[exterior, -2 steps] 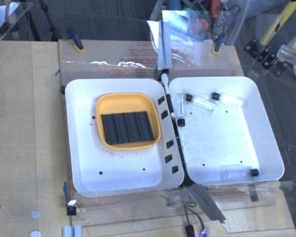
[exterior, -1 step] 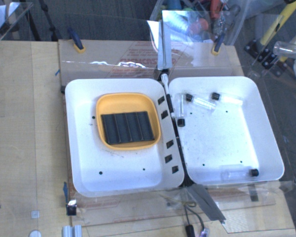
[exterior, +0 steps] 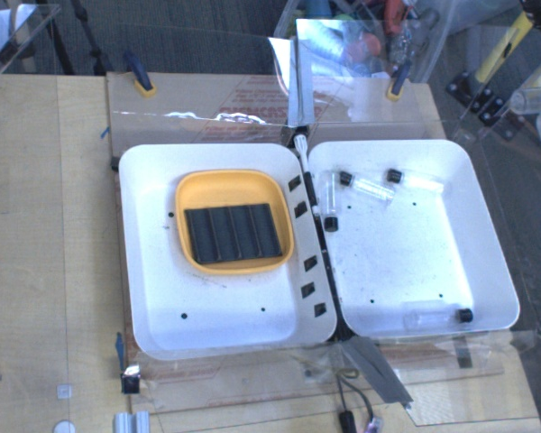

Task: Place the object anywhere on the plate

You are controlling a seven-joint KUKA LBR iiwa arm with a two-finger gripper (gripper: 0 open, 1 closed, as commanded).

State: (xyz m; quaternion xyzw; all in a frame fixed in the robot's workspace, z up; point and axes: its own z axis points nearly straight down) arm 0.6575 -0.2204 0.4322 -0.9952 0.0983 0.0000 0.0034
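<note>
i cannot tell how my pincer stands, but i judge the nearest clear vial (exterior: 430, 317) in the right bin (exterior: 487, 242) the cleanest pick. it lies flat, long axis across the bin, black cap toward the outer wall, so i'd close across its narrow body. the yellow plate (exterior: 187, 192) waits in the left bin (exterior: 144, 269), and more vials lie farther back.
</note>
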